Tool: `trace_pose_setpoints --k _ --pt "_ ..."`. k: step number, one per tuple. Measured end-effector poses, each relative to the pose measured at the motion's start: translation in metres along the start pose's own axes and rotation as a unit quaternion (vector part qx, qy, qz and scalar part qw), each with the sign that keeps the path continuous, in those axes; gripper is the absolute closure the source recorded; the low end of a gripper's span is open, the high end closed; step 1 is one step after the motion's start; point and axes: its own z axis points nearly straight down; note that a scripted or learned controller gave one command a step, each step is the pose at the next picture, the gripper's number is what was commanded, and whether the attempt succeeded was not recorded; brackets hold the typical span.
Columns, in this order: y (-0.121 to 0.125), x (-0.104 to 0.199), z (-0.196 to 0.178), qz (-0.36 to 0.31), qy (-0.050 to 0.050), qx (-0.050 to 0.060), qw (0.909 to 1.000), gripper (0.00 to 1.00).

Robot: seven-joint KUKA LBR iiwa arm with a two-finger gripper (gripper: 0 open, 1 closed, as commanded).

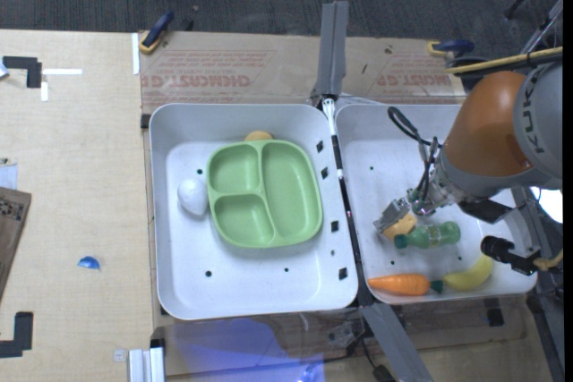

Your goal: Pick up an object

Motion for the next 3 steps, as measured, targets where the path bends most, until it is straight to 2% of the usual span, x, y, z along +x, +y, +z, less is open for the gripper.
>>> trace_pose_setpoints --k 1,2,3 --pt "-0.068 -0.019 0.001 0.127 0.001 0.001 0.9919 0.00" --pt "-0.068 -0.020 -0.008 0.129 0.001 0.000 0.9916 1.00" --pt "-0.027 0.044 -0.108 0.085 0.000 0.000 0.9964 1.00"
